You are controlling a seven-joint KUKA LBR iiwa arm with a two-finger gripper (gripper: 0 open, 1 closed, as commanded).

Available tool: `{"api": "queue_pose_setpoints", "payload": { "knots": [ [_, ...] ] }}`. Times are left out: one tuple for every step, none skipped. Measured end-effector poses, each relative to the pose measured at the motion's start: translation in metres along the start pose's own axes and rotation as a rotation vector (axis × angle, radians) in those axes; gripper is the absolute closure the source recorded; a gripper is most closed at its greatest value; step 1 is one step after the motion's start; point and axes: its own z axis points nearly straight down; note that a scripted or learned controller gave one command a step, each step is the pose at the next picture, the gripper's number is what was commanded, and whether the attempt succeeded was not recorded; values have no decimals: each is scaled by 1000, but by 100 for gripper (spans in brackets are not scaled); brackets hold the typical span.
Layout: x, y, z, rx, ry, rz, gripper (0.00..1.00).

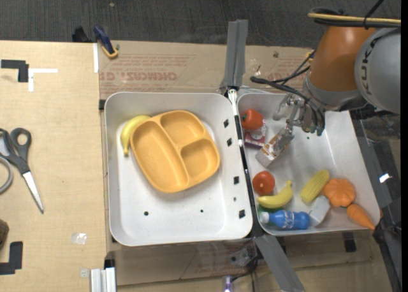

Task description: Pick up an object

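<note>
Small packet (275,146) in right bin (338,138) under gripper (294,120) (grip state: cannot tell), beside tomato (253,118).

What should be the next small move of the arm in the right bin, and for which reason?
Probably a short lift straight up. The hand sits low in the right bin, right at the top of a small packet that lies tilted beside the red toy. Whether the packet is truly gripped cannot be seen, so a small rise would show it while keeping clear of the corn and banana.
</note>
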Motion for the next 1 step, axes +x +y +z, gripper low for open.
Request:
{"api": "queue_pose_setpoints", "payload": {
  "knots": [
    [36,-3,-1,-5,-8,75,0]
  ]
}}
